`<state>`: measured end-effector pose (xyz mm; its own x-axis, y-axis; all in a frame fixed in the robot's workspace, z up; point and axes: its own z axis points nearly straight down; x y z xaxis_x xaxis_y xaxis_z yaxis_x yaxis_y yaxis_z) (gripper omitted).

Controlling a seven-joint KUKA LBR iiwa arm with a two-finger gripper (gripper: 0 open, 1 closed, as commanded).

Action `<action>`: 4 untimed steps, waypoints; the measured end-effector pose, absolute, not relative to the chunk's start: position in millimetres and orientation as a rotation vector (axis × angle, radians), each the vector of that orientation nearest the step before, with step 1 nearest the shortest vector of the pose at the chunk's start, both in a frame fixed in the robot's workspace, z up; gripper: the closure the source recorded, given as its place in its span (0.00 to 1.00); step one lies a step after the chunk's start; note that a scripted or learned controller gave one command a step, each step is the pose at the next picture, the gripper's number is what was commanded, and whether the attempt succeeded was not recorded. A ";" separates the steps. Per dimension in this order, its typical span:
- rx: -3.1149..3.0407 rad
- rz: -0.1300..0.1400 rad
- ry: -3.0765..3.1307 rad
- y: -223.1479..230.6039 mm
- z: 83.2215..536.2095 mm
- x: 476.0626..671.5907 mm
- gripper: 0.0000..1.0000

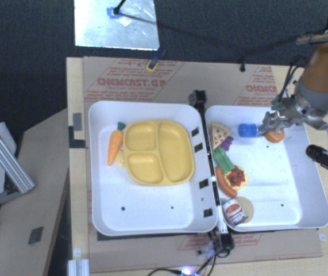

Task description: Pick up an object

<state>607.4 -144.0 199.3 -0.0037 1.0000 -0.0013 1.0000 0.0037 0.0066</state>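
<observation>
At the near edge of the right bin a small can lies on its side in the corner by the divider, with a pale round lid or disc just behind it. A little farther back, a toy pizza slice with red topping sits beside a toy hot dog, both close to the left wall of that bin. Behind them a green toy vegetable runs along the wall, then a small purple piece, then a wedge of toy pizza near the far corner.

In the left bin a yellow divided plate takes up the middle, lying flat. A toy carrot lies just to its left, green top pointing away from the camera.

Toward the far side of the right bin, a blue cylinder lies on the floor, well clear of the crowded left wall. Just to its right is the gripper, coming in from the arm at the right. An orange piece rests just beside the gripper's tip, partly covered by it. Whether the pincer is wide, narrow or closed on anything cannot be told at this angle.

Beyond the bins, on the brown cardboard, lies a small yellow and blue clip, and past that a shiny metal sheet.
</observation>
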 end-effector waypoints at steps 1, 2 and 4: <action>2.215 0.005 2.223 -144.1 226.5 608.6 1.00; 2.212 0.003 2.232 -85.6 225.5 596.2 1.00; 2.211 0.005 2.233 27.4 233.0 594.3 1.00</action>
